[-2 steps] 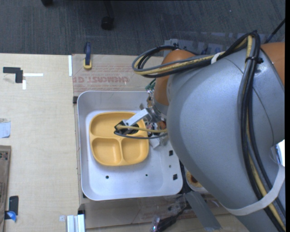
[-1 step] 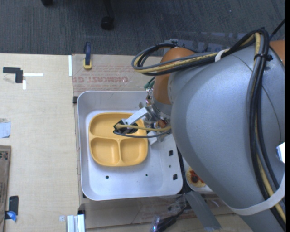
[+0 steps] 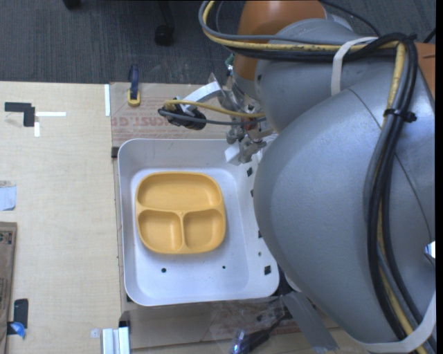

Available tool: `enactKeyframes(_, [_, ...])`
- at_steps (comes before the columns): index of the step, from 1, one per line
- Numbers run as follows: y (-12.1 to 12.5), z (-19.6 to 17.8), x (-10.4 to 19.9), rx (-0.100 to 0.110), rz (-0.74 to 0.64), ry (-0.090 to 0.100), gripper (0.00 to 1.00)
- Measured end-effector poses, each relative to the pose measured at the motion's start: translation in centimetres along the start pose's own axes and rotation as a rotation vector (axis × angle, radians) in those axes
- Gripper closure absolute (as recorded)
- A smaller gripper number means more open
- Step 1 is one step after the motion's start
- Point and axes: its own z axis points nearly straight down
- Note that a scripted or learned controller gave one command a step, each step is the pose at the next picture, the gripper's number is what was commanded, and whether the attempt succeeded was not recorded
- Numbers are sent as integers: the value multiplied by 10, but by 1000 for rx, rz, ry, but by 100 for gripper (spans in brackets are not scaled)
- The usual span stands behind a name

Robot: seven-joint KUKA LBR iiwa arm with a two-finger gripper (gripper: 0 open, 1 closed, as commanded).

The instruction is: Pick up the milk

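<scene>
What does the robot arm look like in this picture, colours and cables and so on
The arm is made of big, rounded, smooth grey shells, with an orange band near the top of the view. Black and yellow cables run along its outside, held by a pale strap and zip ties. Small metal parts and thin wires sit below the band.

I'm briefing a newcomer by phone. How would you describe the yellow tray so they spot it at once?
Find the white bin left of the big grey arm. The tray lies in it, mustard yellow with three compartments: one wide above, two smaller below. Nothing else there shares its colour.
</scene>
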Motion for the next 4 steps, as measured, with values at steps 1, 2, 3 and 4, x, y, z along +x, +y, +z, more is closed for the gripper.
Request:
enactKeyframes(1, [37, -37, -11, -1, 2, 0, 100])
enactKeyframes(2, [-11, -33, 1, -1, -66, -1, 100])
enactKeyframes(3, [-31, 4, 8, -1, -77, -4, 100])
enactKeyframes(4, [-3, -22, -13, -1, -87, -2, 100])
